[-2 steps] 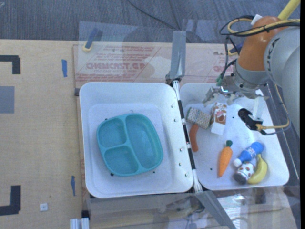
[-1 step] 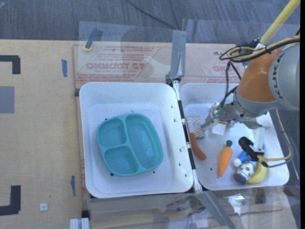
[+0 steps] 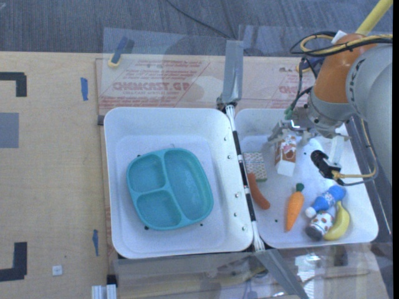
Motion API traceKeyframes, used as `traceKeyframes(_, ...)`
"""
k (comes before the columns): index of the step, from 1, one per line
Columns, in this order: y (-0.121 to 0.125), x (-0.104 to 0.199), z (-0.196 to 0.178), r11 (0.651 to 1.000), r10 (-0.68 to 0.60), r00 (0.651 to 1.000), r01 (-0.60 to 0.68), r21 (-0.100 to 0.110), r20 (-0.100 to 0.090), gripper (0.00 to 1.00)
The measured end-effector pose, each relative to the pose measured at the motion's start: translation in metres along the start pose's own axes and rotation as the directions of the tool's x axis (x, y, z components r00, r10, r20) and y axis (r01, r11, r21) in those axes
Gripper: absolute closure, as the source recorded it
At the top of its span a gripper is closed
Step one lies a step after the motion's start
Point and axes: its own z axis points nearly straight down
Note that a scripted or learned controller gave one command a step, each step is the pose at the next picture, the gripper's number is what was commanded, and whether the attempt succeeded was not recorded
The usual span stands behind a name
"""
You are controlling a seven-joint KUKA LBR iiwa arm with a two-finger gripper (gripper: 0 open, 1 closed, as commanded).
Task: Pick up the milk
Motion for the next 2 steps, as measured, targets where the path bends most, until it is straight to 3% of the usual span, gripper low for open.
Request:
traceKeyframes(1,0.002,0.002,-0.012,1.0,-0.004,1.0,0.004,-0.006,0.001,1.0)
traceKeyframes(2,-0.015,0.049,-0.093,0.993,-0.121,0.993,0.121,0.001,-0.001,1.0)
